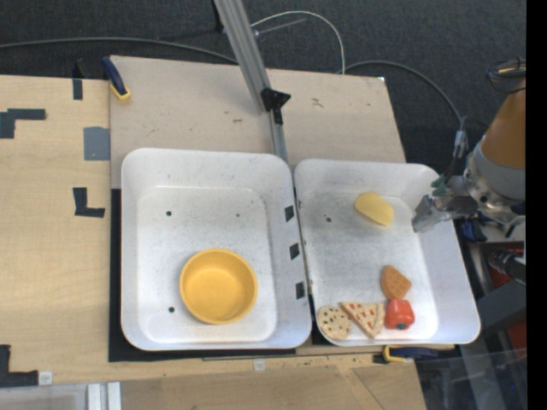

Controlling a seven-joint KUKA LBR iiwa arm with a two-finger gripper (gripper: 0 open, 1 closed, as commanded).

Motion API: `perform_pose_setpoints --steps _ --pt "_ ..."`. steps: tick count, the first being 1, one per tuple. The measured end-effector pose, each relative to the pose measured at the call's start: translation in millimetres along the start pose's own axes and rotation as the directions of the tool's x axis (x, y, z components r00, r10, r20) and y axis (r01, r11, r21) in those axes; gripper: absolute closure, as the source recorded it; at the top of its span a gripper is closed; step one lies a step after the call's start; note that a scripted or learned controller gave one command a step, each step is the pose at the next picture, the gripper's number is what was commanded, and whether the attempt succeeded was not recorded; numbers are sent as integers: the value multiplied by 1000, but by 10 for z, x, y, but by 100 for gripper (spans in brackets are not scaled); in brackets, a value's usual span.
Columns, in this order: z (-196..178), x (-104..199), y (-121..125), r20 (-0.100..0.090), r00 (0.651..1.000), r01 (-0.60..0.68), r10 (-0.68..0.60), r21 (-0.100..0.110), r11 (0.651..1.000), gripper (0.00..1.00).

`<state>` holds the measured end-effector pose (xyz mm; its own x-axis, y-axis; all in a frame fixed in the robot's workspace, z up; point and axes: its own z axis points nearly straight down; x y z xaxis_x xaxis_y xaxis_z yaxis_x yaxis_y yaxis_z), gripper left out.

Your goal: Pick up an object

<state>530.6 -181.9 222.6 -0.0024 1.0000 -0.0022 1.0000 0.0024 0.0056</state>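
A pale yellow lump [374, 209] lies in the upper part of the right bin [342, 254]. Along that bin's front edge sit an orange-brown piece [395, 281], a red piece [399, 314], a pizza-like wedge [364, 318] and a round cracker [333, 321]. A yellow bowl [218, 285] stands in the left bin [154, 229]. My gripper [430, 209] hangs over the right bin's right rim, just right of the yellow lump and apart from it. I see nothing held in it.
A slanted metal pole [248, 45] rises from the seam between the bins at the back. Cables [359, 62] loop over the dark floor behind the bench. A blue and yellow clamp [115, 79] sits at the board's back left corner.
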Motion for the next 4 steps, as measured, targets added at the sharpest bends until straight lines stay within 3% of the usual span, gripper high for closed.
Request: perform_pose_setpoints --steps 1,4 --pt "-422 1 14 -1 1000 0 0 2 1000 100" --pt "-349 1419 375 -4 1000 5 -4 7 1000 100"
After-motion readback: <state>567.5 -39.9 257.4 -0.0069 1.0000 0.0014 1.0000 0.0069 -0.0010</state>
